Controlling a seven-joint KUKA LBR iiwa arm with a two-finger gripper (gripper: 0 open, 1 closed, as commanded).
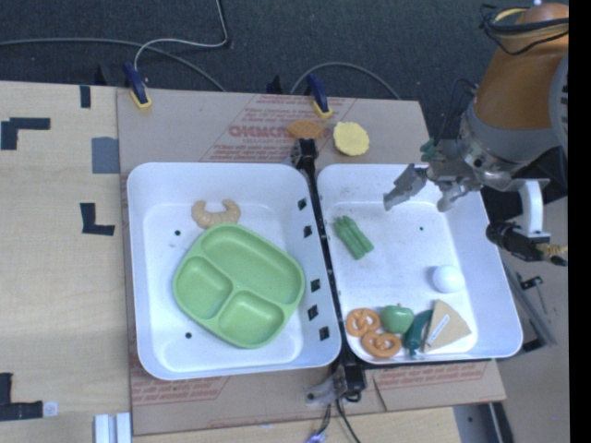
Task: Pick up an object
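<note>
Along the near edge of the right bin (488,275) lies a tight cluster of toy food: two glossy orange pretzels (371,332) with looped, knotted shapes, a rounded green pepper (398,317), a dark green piece (418,330) I cannot name, and a tan wedge (448,326) with flat faces like a slice of cheese or bread. A small smooth white ball (447,278) rests just above them, apart from the cluster, and a ribbed green stalk (352,235) lies tilted near the bin's left wall. The left bin (148,247) holds a matte green compartment plate (238,284), moulded plastic with three shallow wells and rounded corners, and a pale curved biscuit-like piece (215,213) just beyond its far edge. Outside the bins, on the cardboard sheet (231,127), sit a yellow disc (351,138) and an orange-brown lump (307,129). The gripper (426,190) hangs over the far part of the right bin with its two fingers spread apart and nothing between them, so the pick is not yet made. Every candidate object lies on the bin floor. I judge the task to be at the approach stage: choosing a target, descending, closing and lifting all remain. The green stalk is the nearest piece to the fingers.
</note>
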